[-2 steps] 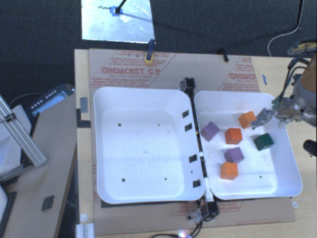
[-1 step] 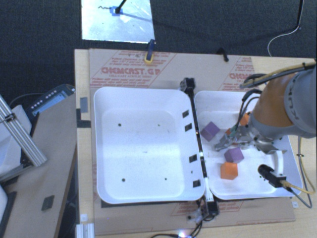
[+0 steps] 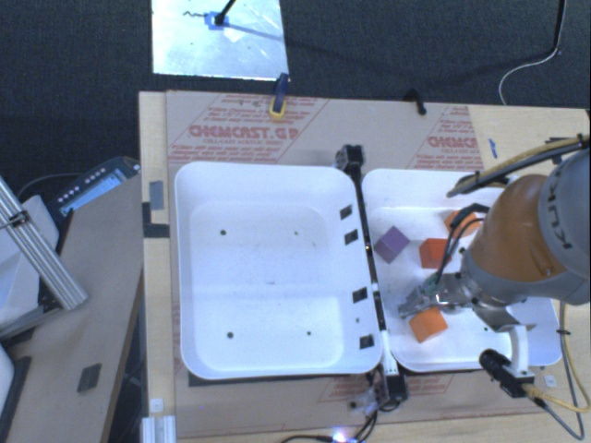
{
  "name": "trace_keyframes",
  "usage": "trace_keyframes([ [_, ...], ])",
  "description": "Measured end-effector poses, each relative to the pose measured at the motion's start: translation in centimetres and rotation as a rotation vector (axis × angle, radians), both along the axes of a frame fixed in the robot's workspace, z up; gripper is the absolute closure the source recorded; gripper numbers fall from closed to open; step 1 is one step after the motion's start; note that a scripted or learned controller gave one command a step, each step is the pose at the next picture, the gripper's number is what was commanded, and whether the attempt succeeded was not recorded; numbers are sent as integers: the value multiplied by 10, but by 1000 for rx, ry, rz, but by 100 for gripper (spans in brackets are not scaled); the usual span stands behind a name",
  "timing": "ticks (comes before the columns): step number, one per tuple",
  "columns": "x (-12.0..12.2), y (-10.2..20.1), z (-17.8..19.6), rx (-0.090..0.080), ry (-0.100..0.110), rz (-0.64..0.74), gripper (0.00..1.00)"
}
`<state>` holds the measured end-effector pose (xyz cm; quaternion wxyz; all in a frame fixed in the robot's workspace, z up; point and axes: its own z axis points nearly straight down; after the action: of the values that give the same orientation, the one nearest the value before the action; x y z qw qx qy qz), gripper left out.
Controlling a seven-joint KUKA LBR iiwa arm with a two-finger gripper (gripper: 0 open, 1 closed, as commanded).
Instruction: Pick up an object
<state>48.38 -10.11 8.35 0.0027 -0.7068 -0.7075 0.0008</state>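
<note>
Down in the right bin (image 3: 406, 185), the gripper (image 3: 427, 297) sits just above an orange block (image 3: 428, 324), near the front wall; how wide it stands I cannot tell. A good grasp likely needs it centred over the block, clear of the purple block (image 3: 391, 244).

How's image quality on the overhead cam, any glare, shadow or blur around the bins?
Camera view: light is even; the white bins look bright, nearly washed out; glare on the metal sheet at top; overall soft and grainy; the gripper by the orange block is blurry, with only faint shadow.
</note>
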Motion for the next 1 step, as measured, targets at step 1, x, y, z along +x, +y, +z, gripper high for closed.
trace_keyframes([
  [1,4,-2,11,-3,-8,0,100],
])
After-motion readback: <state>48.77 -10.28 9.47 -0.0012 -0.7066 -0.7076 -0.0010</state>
